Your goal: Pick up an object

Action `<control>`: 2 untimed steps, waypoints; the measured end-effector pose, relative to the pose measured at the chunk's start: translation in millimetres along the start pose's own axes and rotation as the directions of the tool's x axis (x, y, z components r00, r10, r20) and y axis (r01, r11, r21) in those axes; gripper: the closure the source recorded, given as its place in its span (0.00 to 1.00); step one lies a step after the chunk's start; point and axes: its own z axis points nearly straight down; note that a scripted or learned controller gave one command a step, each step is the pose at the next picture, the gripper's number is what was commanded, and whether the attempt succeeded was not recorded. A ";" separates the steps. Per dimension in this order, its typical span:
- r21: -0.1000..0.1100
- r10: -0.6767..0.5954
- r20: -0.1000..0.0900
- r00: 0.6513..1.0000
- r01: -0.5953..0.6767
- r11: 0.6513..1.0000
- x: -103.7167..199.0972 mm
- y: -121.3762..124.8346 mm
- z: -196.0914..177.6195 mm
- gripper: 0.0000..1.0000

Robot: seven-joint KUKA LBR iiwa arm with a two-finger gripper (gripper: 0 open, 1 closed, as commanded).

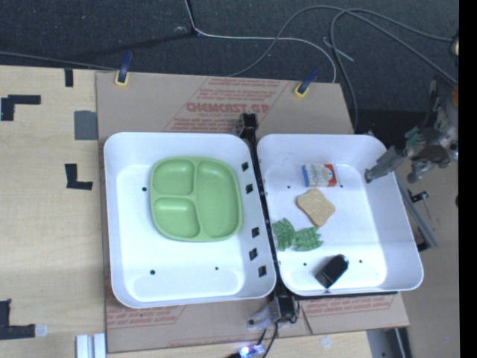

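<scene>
Gripper (395,164) first: from my remote seat I see it hovering over the right rim of the right bin (387,222), near that bin's far right corner, with two grey fingers spread apart and nothing between them. By my reading the pick has not begun; the approach, the descent and the grasp are all left to do.

Reaching in from the right edge, the arm's wrist sits just outside the bin wall, and the fingers angle leftward and down toward the bin floor. Most of the arm is cut off by the frame.

Largest to smallest, this is what lies below. A cardboard sheet (223,103) covers the bench and carries both bins. Centred in the left bin (127,274) is a green divided plate (196,198) with three compartments. On the right bin's floor, near the front edge, lies a black block-like object (332,270). Toward the middle sits a tan piece shaped like bread (316,206). Against the left wall is a green leafy toy (297,236). Closest to the far edge rests a small blue, white and red packet (319,174), which is the candidate nearest the fingers.
</scene>
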 end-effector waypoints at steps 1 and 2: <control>-0.012 -0.004 0.003 1.000 0.004 1.000 0.7 2.0 -7.2 0.00; -0.008 -0.004 0.002 1.000 0.004 1.000 2.5 -2.1 55.4 0.00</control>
